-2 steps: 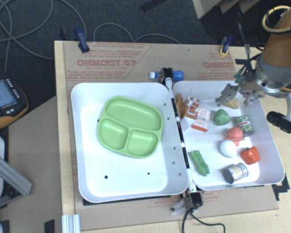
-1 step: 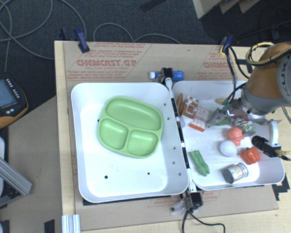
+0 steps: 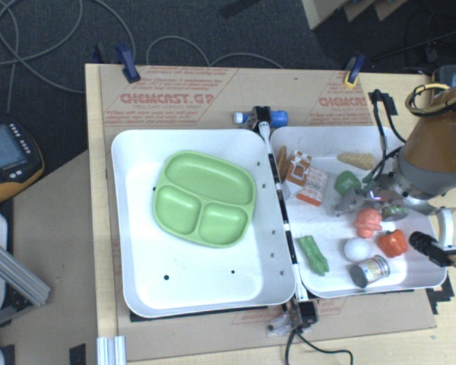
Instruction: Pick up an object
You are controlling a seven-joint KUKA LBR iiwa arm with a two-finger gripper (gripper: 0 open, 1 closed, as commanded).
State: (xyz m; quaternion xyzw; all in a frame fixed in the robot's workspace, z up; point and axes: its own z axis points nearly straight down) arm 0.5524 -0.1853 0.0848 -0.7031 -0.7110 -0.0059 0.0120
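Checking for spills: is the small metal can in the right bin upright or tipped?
Tipped. The small metal can lies on its side, one round end facing the camera.

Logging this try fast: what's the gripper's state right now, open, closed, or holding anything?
Gripper: cannot be told; it is low in the right bin, beside the green toy and the pink toy.

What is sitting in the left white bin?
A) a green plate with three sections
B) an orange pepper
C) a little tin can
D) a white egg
A: the green divided plate lies in the left bin; the egg and the can are in the right bin.
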